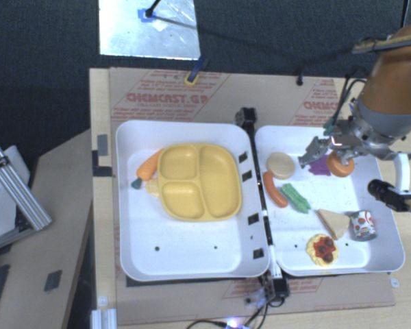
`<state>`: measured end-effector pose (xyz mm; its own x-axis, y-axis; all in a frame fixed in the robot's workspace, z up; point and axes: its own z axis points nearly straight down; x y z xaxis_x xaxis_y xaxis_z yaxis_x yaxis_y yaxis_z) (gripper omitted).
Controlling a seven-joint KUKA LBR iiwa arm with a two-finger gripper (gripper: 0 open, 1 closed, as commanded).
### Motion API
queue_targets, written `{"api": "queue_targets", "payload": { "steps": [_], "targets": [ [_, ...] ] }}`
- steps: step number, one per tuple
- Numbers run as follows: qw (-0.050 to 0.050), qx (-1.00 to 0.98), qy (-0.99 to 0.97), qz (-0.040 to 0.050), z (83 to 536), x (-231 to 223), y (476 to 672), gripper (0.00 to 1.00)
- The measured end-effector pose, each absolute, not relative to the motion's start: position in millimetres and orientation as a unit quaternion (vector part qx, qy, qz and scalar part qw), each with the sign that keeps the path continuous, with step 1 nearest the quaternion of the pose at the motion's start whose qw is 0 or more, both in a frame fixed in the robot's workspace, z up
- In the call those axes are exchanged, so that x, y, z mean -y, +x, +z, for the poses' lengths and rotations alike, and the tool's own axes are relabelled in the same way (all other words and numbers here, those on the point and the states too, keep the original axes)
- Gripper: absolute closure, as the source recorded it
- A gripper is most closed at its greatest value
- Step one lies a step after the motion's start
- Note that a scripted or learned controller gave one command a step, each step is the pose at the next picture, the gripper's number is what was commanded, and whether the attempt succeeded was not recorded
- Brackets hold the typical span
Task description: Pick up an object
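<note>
I am seeing the gripper [320, 151] hovering over the flat purple toy piece [320, 166] at the right white bin's [390, 252] twelve o'clock; its grip state I cannot tell, so nothing is picked yet.

Lay scattered in the right white bin [390, 256]: a pale round biscuit-like disc [281, 164] near the left wall, a long orange sausage-shaped toy [275, 188] just below it, slanted, with a green ridged piece [296, 198] beside. Further right, sat a purple flat piece [320, 166] and an orange round toy [341, 166] close under the gripper [322, 149]. Toward the front rested a tan wedge [332, 222], a small printed can [362, 225] and a yellow pizza-like disc with red topping [322, 249].
</note>
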<state>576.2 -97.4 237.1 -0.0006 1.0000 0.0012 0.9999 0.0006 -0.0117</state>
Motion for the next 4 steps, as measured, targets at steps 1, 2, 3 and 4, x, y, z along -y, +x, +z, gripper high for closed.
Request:
{"api": "queue_targets", "payload": {
  "steps": [1,2,3,4],
  "targets": [
    [-0.001,0.708,-0.706,-0.0005,244,97,578.5,0.00],
    [0.001,0.708,-0.706,0.0006,202,93,580.4,0.00],
    [0.001,0.708,-0.707,0.0005,159,89,581.9,0.00],
    [0.001,0.708,-0.706,0.0006,103,87,591.2,0.00]
  ]
}}
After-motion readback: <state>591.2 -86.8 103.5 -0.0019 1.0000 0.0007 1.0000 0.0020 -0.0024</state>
